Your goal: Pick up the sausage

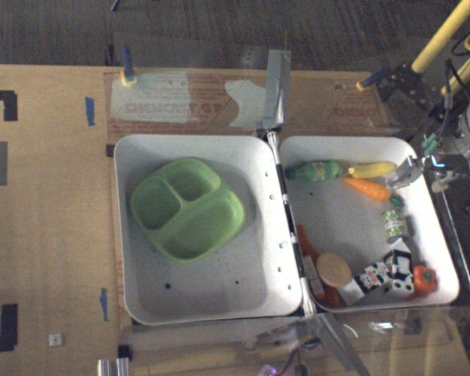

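Against the left wall of the right shallow white bin (446, 233) we find the reddish-brown toy sausage (305, 244), its long axis running along that wall toward the bin's near corner, where a round tan disc (334, 270) overlaps it. The arm's two-finger gripper (401, 176) hovers over the bin's far right part, so the sausage lies across the bin, leftward and nearer the camera. Whether the gripper is released or clenched we cannot tell (too blurred). We count one sausage, one gripper, two bins.
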Tool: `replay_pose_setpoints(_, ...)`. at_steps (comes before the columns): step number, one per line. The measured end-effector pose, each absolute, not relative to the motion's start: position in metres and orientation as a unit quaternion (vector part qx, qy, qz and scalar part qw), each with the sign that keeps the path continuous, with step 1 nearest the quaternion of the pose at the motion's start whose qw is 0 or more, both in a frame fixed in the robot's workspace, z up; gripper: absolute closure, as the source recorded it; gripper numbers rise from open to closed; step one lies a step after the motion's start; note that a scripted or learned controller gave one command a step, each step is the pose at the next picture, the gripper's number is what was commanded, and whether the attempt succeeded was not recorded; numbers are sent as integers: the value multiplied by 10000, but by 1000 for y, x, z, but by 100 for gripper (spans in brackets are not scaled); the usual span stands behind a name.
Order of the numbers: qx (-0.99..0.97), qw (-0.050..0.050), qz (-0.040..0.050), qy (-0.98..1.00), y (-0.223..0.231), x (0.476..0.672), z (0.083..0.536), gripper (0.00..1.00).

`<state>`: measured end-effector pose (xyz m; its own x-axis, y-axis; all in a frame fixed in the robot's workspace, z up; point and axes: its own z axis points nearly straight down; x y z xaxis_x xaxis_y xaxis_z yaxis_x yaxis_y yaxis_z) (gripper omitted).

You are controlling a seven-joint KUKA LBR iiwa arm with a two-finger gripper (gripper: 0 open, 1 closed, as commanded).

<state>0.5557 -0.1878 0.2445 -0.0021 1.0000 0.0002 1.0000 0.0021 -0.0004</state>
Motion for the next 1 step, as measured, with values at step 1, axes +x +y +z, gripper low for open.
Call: replay_pose_setpoints(1,-7559,-18,-14,-6547,-136,594,86,0)
